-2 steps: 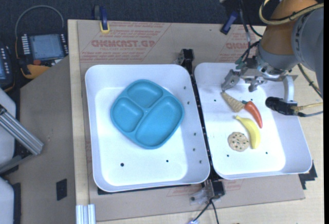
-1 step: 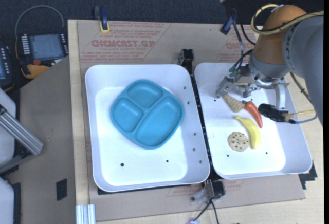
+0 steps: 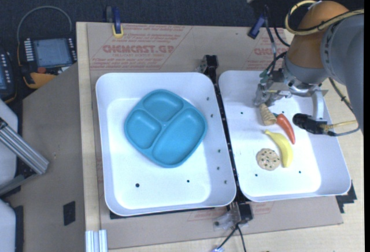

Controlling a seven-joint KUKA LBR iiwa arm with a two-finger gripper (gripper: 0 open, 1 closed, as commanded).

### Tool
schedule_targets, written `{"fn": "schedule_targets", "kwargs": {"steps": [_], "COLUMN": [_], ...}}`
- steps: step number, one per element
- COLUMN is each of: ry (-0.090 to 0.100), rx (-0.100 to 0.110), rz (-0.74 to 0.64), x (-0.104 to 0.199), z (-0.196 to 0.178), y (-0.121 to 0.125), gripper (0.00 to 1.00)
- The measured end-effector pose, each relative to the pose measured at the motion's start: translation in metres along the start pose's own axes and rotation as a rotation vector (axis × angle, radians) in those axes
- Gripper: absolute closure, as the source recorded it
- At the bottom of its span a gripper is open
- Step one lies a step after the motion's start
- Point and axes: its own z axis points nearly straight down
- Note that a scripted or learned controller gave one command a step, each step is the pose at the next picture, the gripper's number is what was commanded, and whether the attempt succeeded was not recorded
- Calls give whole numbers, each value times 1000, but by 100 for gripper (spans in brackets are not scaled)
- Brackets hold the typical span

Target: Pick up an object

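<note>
On the tabletop (image 3: 87,129), two white bins sit side by side. Nearest in the right bin (image 3: 254,184) lies a round cookie (image 3: 267,159), touching the near end of a yellow banana (image 3: 281,147) just to its right. Beyond the banana lies a red chili pepper (image 3: 286,128), slanting toward the near right. Just left of the pepper's far end sits a small tan cork-like piece (image 3: 267,114). Directly above that piece, at the bin's far side, the claw (image 3: 269,97) hangs low; whether its fingers are parted or closed cannot be told, and nothing is visibly held between them. The grey arm with its orange band (image 3: 315,34) comes in from the far right. In the left bin (image 3: 115,187), a blue divided plate (image 3: 166,128) lies near the middle.
</note>
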Motion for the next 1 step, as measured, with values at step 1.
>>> {"fn": "schedule_targets", "kwargs": {"steps": [1], "ry": [-1], "rx": [-5], "rz": [-1], "x": [7], "z": [-45], "y": [0], "gripper": [100]}}
